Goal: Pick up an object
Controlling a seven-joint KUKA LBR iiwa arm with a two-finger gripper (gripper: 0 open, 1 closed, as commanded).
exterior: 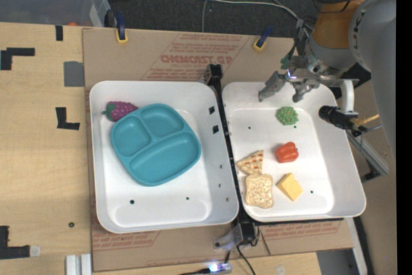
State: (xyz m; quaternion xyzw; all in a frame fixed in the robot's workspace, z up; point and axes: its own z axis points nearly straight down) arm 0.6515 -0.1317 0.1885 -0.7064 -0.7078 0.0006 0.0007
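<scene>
My claw (283,91) hung over the far end of the right bin (335,199). My two fingers were spread wide apart, and nothing was between them. One fingertip (264,94) pointed down on one side and the other sat on the other side, with bare white floor under the gap.

Just below my claw, a little toward the front of the bin, lay the small green broccoli (287,116). It was near my fingers but not touching them. Farther on from the broccoli was a red pepper (287,152). Past that, close to the front wall, sat a yellow cheese wedge (290,187). Beside the cheese, toward the middle of the bench, lay a slice of bread (259,190), and a pizza slice (250,163) was touching its top edge.

All of that food was in the same bin as my claw.

Over in the other bin (154,212), well away from my claw, sat a blue tray (156,143) with three sections. A bunch of purple grapes (120,110) lay just beside the tray's far corner, touching its rim.

Behind my claw, my grey arm (380,42) and its orange band (344,9) reached in from the side.
</scene>
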